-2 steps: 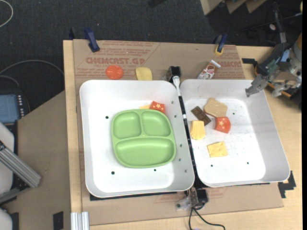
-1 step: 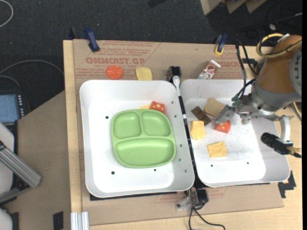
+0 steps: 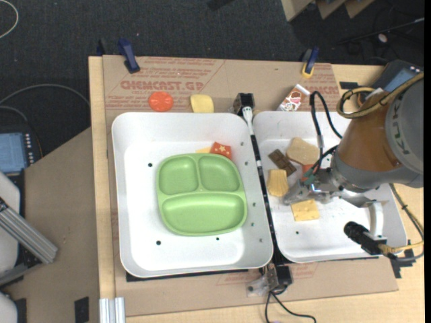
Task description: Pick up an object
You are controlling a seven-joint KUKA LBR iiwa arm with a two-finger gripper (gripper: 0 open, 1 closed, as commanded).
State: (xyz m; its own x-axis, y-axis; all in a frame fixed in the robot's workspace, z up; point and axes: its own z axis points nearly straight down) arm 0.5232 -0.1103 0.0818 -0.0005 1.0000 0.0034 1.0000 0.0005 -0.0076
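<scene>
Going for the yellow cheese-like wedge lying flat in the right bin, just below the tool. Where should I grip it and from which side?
The yellow wedge lies flat on the right bin's floor, apart from the other pieces. Probably best to come straight down from above and pinch across its two straight side edges near the middle. The tool hovers just above-left of it, so only a short shift is needed.

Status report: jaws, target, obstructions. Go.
Gripper low in right bin, jaw state unclear. Nearest: yellow wedge, cheese slice. Brown block crowding the wedge.
</scene>
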